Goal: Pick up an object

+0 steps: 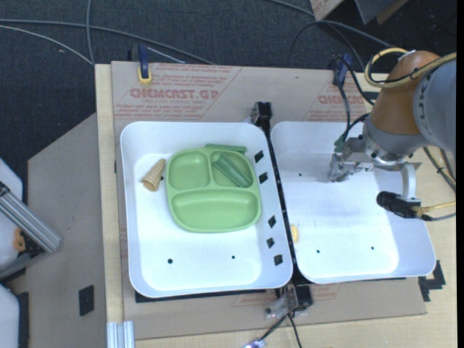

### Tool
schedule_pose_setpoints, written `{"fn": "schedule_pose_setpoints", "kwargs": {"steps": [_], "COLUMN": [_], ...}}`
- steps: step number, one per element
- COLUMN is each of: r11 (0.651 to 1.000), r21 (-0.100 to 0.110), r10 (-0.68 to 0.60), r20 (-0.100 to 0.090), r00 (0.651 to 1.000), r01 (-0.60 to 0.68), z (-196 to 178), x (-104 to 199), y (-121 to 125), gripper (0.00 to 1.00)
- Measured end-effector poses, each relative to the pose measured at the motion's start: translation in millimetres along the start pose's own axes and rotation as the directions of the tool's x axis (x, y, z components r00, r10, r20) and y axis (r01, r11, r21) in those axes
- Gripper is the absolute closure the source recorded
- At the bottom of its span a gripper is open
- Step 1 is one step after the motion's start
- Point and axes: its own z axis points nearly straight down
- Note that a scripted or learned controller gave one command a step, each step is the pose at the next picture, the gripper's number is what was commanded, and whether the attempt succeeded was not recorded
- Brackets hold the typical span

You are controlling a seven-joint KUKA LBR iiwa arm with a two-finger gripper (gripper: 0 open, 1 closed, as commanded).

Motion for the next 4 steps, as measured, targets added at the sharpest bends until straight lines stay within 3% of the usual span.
{"fn": "schedule_pose_setpoints", "kwargs": {"steps": [3,4], "r11": [1.0,1.0], "r21": [-0.005,0.003], "r10": [-0.002,-0.006], "r20": [0.002,-0.002], "r00": [1.0,1.0], "r01": [0.002,0.006], "z": [-140.7,-136.6], "x": [-10.7,53.0], "y": [8.8,-0.2], "gripper": [1.0,1.0]}}
